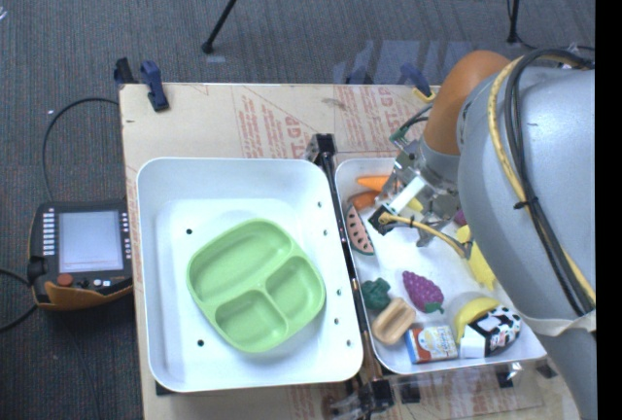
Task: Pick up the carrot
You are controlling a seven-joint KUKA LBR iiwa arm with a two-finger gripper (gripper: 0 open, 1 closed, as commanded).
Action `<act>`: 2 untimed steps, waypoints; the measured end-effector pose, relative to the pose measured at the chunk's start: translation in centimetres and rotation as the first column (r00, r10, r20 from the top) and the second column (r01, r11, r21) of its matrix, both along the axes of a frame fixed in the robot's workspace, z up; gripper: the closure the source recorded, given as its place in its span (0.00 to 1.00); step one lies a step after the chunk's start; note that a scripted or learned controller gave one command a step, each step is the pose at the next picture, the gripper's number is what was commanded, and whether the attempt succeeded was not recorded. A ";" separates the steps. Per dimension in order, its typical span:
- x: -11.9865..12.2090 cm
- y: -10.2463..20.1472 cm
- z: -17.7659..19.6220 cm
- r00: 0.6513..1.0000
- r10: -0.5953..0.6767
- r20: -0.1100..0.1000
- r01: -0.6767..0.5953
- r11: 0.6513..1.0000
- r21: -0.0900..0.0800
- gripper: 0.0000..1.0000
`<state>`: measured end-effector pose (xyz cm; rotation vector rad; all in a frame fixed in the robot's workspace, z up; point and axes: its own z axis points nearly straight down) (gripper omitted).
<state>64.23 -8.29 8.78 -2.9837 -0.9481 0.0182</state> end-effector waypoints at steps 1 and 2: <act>-1.0 0.0 -0.2 0.969 -0.248 0.001 0.248 0.969 -0.003 0.00; -1.0 0.2 0.7 0.972 -0.235 -0.006 0.235 0.972 -0.002 1.00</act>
